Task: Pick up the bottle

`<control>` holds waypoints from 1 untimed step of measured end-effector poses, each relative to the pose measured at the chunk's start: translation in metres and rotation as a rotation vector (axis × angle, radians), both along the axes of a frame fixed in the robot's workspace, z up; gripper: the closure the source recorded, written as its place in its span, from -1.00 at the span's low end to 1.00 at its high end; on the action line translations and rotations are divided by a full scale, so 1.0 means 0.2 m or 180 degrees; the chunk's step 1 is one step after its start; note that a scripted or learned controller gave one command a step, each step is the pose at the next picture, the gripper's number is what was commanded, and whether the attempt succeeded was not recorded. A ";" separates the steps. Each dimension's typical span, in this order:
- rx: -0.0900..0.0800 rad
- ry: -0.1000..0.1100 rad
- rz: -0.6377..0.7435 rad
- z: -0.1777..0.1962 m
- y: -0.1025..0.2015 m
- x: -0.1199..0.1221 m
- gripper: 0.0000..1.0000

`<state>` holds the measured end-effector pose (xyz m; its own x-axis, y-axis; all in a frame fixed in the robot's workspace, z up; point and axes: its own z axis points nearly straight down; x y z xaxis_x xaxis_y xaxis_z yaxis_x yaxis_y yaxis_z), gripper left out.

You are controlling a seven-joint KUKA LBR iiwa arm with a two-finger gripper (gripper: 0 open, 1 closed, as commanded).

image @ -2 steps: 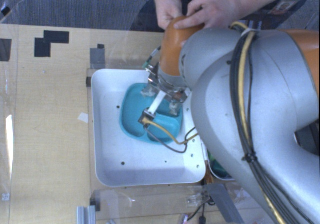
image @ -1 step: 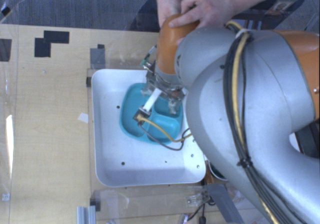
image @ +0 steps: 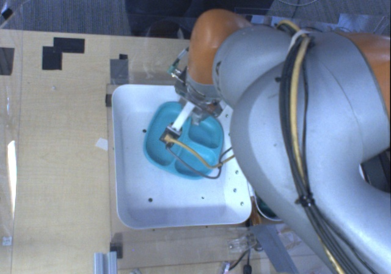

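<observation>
My gripper (image: pixel 197 118) hangs low over a blue divided plate (image: pixel 160 144) that lies in the left white bin (image: pixel 131 162). It sits above the plate's upper right compartment. The wrist and the thick grey arm hide whatever lies directly under the gripper and to its right.
The arm covers nearly all of the right bin; a small dark rounded edge (image: pixel 264 208) peeks out beneath it. The left bin's floor (image: pixel 177 196) is bare white in front of the plate. Black markers (image: pixel 61 51) lie on the wooden bench at far left.
</observation>
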<state>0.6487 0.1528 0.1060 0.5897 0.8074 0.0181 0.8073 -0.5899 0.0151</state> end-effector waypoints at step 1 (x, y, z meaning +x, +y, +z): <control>-0.0006 0.0005 0.0002 0.00 0.00 0.00 -1.00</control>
<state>0.6482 0.1520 0.1053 0.5891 0.8079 0.0157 0.8078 -0.5893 0.0149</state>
